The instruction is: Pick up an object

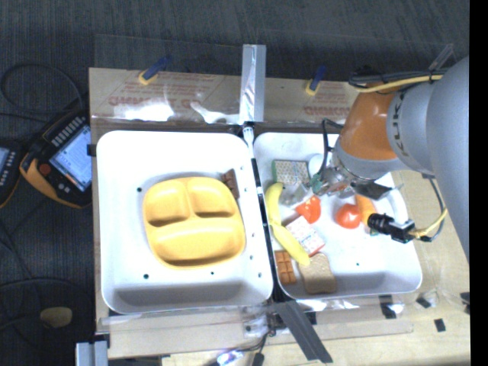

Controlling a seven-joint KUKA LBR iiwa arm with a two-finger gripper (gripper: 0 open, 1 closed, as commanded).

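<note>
Yellow plastic divided tray lies in the left white bin. In the right white bin, right of centre, the pincer hangs above a green-patterned packet, beside a red tomato-like ball and yellow banana; whether it is clenched or released cannot be told.

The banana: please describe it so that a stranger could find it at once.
Look at the right bin, on the side touching the left bin. Along that shared wall lies the banana, long, curved and yellow. Its neighbours are short: a red-and-white packet and a brown slice.
</note>
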